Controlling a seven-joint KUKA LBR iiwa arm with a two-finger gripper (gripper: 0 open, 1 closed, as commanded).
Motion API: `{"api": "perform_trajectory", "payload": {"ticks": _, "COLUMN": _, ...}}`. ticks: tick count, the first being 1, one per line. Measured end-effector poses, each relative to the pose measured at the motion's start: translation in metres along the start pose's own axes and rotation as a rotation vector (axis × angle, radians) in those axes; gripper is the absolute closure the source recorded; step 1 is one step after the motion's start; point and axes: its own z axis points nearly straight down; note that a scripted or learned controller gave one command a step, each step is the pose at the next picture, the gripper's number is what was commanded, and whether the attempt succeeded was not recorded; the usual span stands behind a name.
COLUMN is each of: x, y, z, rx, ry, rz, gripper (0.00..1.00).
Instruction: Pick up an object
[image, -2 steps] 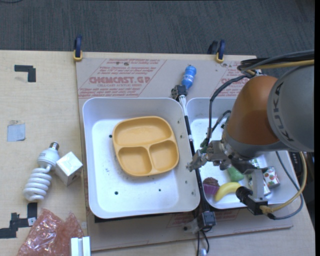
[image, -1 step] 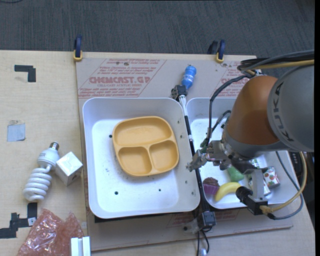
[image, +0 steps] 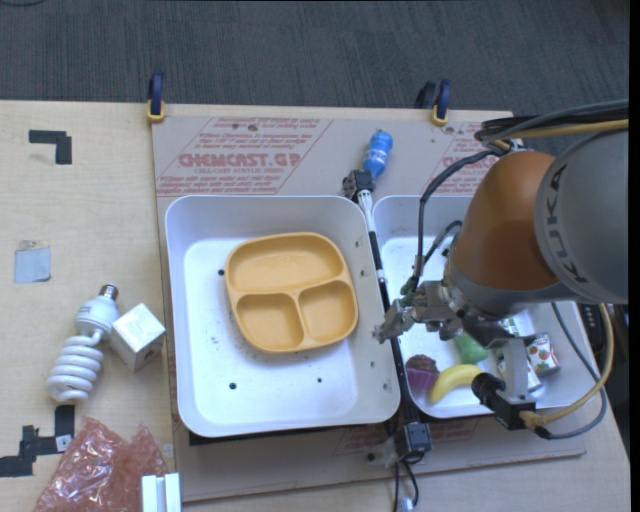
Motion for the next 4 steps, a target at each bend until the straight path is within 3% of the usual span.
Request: {"api": "perform_trajectory", "payload": {"ticks": 4, "x": 0.0, "y": 0.0, "z": 0.0, "rx": 0.0, "ry": 0.0, "rz": 0.0, "gripper": 0.0}}
